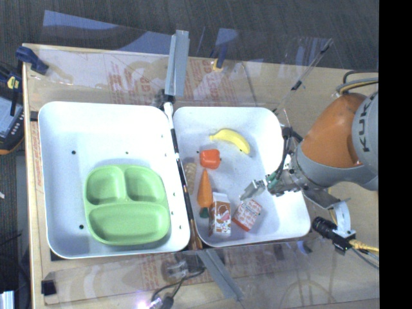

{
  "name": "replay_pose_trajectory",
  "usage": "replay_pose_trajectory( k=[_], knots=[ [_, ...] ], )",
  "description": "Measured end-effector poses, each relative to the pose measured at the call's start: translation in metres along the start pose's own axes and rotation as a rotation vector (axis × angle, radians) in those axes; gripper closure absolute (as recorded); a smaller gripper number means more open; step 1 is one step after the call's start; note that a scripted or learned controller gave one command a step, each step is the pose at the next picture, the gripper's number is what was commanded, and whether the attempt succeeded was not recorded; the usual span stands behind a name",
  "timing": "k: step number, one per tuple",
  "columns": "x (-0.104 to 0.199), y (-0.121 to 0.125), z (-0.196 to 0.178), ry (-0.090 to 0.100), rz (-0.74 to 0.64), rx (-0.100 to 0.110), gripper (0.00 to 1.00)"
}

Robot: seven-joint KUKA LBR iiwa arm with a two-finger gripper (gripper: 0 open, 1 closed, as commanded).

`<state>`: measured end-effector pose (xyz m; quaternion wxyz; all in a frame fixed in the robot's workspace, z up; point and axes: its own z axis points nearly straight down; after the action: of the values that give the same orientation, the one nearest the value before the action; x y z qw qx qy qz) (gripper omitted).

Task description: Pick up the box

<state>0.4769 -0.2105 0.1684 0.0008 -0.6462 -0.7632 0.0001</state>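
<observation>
- I see the arm [335,150] reaching in from the right over the right bin [193,124]; the left bin [58,127] holds a green tray [127,206].
- In the right bin lie a banana [230,140] at the far side, an orange cup [210,159] and a carrot [205,189] nearer.
- Two cartons sit at the near edge: a box [248,214] just under the gripper [255,188], and a second box [220,217] to its left.
- Whether the fingers are spread or closed I cannot tell; nothing is visibly between them.
- My judgement: no box is lifted yet; grasp and lift remain.
</observation>
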Motion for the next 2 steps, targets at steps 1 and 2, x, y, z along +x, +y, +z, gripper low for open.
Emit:
replay_pose_trajectory(
  k=[1,2],
  knots=[
    [-0.004,0.002,0.058,-0.009,-0.051,-0.011,0.00],
    [0.000,0.000,0.076,0.000,0.159,0.000,0.00]
  ],
)
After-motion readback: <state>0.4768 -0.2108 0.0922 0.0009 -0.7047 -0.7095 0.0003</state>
